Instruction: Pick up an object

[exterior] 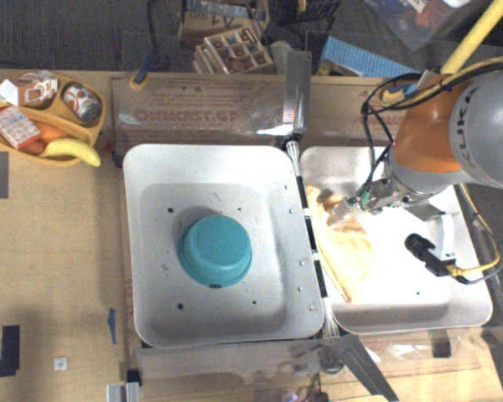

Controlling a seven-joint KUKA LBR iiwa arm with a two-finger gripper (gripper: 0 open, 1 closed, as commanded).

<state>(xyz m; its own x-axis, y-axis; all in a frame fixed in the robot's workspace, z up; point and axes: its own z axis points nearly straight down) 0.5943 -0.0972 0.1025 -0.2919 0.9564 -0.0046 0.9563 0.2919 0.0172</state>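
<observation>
Hovering in the right bin (474, 308), the gripper (350, 212), its state unclear, has pale objects (352, 254) lying toward six o'clock.

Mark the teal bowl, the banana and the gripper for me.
teal bowl (216, 250), camera view, middle of its upturned base.
banana (73, 150), camera view, mid-length of the fruit.
gripper (350, 210), camera view, between its fingertips.

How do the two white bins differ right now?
The left bin holds a teal bowl turned upside down; the right bin holds pale tan, flattish things. The arm reaches over the right bin, not the left. Both are shallow and white.
</observation>
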